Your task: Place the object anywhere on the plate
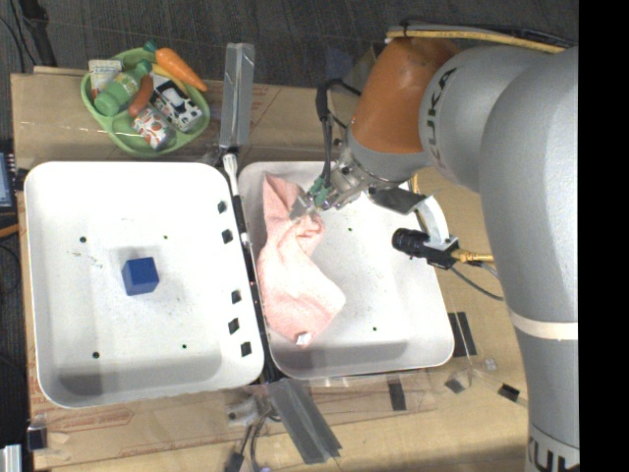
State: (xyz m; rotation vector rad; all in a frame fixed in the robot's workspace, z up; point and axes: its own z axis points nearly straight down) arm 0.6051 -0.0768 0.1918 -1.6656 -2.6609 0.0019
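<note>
A pink cloth [293,273] lies crumpled along the left side of the right bin [393,303]. My gripper [318,201] hangs from the grey arm with the orange band and is down at the cloth's upper part, where the fabric bunches up toward it. The wrist hides the spot where gripper and cloth meet. A small blue cube [141,274] rests on the floor of the left bin [69,214], far from the gripper.
A green bowl [108,126] of toy food, with a carrot among it, stands on the bench behind the left bin. A grey bracket [236,96] rises between the bins at the back. A black cable plug [421,245] juts over the right bin.
</note>
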